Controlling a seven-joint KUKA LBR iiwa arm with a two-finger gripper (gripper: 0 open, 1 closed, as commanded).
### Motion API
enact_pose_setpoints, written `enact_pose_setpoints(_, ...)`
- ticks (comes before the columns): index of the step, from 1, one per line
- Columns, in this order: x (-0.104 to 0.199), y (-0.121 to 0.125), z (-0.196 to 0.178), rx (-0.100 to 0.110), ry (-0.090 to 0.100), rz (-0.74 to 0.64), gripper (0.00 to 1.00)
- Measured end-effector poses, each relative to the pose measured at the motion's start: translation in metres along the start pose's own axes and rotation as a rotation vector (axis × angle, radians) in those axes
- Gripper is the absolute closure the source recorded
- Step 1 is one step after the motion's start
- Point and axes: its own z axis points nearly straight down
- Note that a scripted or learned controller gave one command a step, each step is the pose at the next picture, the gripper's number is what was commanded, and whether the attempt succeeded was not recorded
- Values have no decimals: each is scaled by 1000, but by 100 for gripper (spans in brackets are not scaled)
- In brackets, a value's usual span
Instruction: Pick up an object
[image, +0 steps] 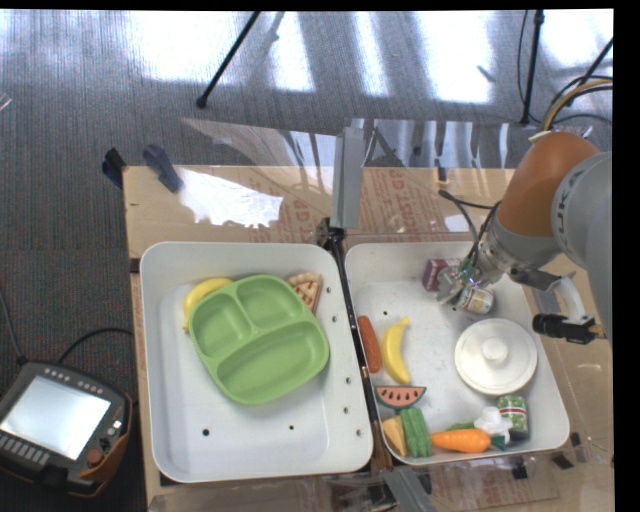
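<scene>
My gripper (460, 288) hangs low over the back of the right bin (440, 345), below the arm's orange band. A dark purple can (435, 272) lies just left of it and a small tan can (479, 300) lies just right of it; both look to be touching it. Whether either can sits inside the gripper is hidden by the wrist. Further forward in the same bin lie a red sausage (370, 343), a yellow banana (397, 350), a watermelon slice (400, 396) and a round white lid (494, 356).
The right bin's front edge holds a carrot (462, 440), a green vegetable (415, 432), a cheese wedge (392, 433) and a green can (513, 412). The left bin (170, 400) holds a green divided plate (258, 338), a second banana (200, 295) and a pizza slice (306, 290).
</scene>
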Motion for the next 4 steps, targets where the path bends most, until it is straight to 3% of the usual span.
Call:
enact_pose_setpoints(1,7,-1,-59,5,-14,218,100)
enact_pose_setpoints(2,8,-1,-58,7,-13,217,0)
enact_pose_setpoints(3,-23,-14,5,11,-6,178,0)
enact_pose_setpoints(4,-24,-12,-9,7,-14,172,100)
